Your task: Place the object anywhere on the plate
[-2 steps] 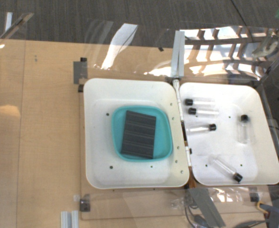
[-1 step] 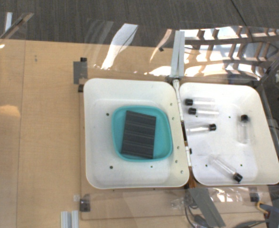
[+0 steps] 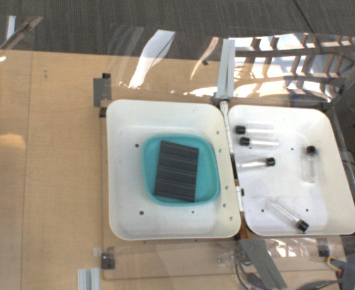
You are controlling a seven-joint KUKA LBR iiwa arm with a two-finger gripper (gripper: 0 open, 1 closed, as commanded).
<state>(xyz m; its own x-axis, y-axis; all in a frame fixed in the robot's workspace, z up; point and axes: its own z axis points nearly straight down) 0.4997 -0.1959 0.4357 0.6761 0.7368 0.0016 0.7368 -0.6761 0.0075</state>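
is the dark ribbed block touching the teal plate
Touching. The camera view shows the dark ribbed block lying flat inside the teal plate.

right bin (image 3: 328,219) | five clear black-capped vials (image 3: 255,129) scattered, apart | left bin (image 3: 126,213) alongside

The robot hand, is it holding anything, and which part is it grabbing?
Cannot tell from this camera view. The dark ridged block lies flat on the teal plate, and five clear tubes lie loose in the right bin.

A pale wooden bench (image 3: 44,162) under glare-streaked clear sheeting; dark ribbed carpet (image 3: 135,5) lies beyond, crossed by a black cable (image 3: 301,8).
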